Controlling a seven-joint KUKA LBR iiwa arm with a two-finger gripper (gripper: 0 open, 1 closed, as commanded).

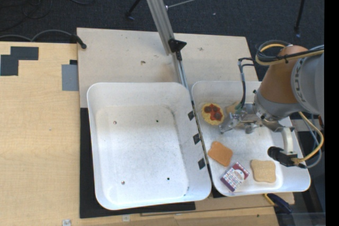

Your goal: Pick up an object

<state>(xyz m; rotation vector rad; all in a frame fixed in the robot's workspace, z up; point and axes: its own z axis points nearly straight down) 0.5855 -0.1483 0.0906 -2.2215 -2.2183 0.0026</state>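
In the right bin (302, 180) we see four small things that could be picked up. Nearest the gripper (231, 123) is a small yellow tart with red filling (212, 113), lying in the upper left part of that bin, close to the wall it shares with the left bin. The gripper's metal end sits just beside the tart, on its right, low over the bin floor; we cannot tell whether it touches the tart, and we cannot tell how the gripper is set, since its tip is small and partly lost against the white floor. Nothing shows plainly as grasped.

Below the tart lies an orange-brown wedge (220, 153), apart from it. Further down, near the bin's front edge, a small packet with a dark red and white label (234, 176) rests tilted, and just to its right lies a pale slice of bread (264, 171).

The grey arm (310, 84) comes in from the right above the bin, its orange band (278, 82) above the wrist, with cables looping around it.

The left bin (140, 140) stands beside the right one, their walls touching. Both rest on a pale surface (127, 55), and a slanted aluminium rail (157, 5) rises behind them.
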